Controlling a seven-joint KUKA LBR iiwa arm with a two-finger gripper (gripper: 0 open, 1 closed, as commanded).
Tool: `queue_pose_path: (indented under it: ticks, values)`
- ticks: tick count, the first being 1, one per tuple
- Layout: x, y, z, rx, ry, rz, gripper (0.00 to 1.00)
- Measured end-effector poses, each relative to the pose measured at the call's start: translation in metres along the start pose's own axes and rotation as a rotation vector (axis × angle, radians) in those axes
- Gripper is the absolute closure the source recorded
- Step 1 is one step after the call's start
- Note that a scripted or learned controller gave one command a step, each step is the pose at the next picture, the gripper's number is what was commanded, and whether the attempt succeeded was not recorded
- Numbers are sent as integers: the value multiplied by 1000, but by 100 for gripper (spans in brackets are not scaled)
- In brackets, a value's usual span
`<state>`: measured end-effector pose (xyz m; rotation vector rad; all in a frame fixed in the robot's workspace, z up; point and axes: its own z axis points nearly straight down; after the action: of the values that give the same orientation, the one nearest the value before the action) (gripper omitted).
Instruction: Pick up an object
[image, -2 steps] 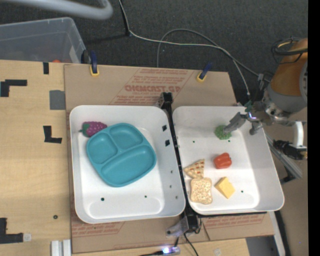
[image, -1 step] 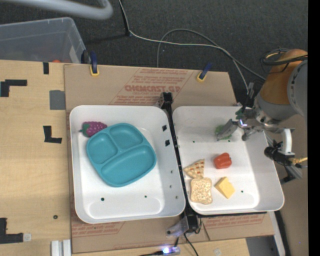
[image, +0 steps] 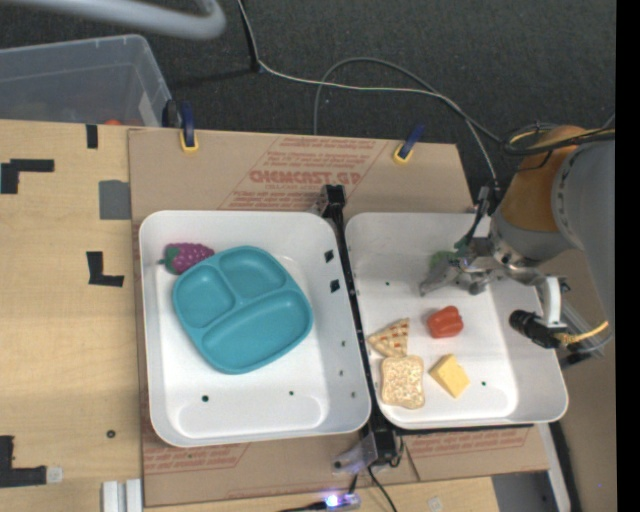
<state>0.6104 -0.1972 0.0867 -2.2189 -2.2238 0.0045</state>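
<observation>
The end effector hangs low over the right bin, just above and beside the red toy pepper; whether it is wide or narrow, I cannot tell from this slant. 4 candidates lie clustered there, likely for easy reach: the pepper, a pizza slice, a cracker and a cheese wedge. The left bin holds a teal divided plate with purple grapes touching its corner.

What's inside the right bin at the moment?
The right bin holds a red pepper, a pizza slice, a toast piece and a cheese wedge. The gripper covers the floor beneath it.
</observation>
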Motion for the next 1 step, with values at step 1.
queue_pose_path:
  ticks: [1]
  values:
    - [0, 1, -14, -2, 0, -2, 100]
